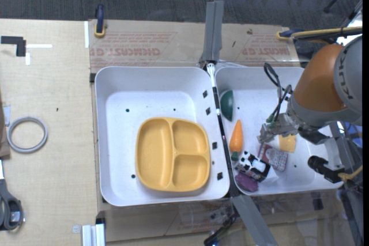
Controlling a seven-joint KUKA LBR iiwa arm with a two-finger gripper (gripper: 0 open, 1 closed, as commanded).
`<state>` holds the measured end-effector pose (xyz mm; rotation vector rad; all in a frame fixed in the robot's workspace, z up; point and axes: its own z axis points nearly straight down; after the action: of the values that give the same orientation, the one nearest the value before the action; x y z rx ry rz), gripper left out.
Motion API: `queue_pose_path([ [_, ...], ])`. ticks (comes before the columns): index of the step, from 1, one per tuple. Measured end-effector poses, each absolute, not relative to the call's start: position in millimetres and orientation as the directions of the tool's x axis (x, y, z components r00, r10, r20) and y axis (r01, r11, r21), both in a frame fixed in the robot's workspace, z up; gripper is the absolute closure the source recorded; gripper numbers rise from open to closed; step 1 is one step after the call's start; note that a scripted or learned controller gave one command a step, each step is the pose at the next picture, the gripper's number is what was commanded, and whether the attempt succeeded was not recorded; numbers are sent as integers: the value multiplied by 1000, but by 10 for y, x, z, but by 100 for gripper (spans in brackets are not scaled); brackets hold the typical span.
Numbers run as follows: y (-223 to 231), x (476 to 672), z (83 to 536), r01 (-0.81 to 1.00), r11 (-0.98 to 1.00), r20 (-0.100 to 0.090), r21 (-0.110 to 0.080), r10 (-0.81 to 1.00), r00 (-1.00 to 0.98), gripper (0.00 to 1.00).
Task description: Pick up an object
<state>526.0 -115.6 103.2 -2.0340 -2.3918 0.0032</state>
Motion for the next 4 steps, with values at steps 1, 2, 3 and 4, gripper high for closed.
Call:
queue_pose_path([
  [1,-1609,5136,905,911,-412,-2,-3,911,412,100],
  [2,-1973,4767,1049,866,-500,-1,-4,866,500,100],
  [3,-1972,4767,1049,867,-499,-1,-4,867,499,0],
  [4,-1973,4769,1133,867,-498,-2,-6,867,498,100],
])
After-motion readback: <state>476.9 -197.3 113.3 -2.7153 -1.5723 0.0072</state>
